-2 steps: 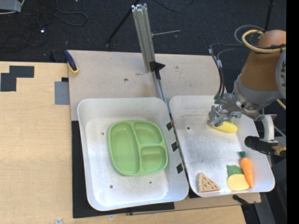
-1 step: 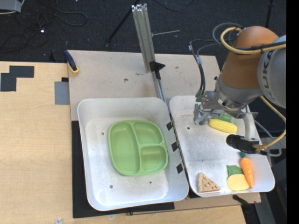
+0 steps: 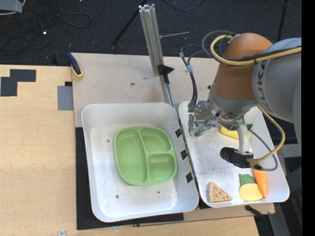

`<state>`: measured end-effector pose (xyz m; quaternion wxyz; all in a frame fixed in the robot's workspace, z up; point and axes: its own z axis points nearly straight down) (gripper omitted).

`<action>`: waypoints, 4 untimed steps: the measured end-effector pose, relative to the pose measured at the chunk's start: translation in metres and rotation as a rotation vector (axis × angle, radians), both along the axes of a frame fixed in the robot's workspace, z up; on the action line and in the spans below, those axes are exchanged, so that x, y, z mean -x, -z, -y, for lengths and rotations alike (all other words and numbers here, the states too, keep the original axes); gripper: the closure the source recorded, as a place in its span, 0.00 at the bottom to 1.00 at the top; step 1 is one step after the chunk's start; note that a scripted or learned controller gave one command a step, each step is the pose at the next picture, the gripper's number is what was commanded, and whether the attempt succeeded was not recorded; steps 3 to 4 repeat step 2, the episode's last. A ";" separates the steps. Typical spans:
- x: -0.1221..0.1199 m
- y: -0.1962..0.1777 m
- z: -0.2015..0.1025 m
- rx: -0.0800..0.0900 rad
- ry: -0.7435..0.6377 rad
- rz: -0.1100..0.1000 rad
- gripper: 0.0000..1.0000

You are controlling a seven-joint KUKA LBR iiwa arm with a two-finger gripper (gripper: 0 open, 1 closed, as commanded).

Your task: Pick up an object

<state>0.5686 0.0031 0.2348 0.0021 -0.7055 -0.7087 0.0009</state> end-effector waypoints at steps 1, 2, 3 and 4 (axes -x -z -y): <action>0.001 -0.004 -0.046 0.000 -0.001 0.001 1.00; 0.006 0.010 -0.094 0.001 0.001 -0.002 1.00; 0.006 0.010 -0.094 0.001 0.001 -0.002 1.00; 0.006 0.010 -0.094 0.001 0.001 -0.002 1.00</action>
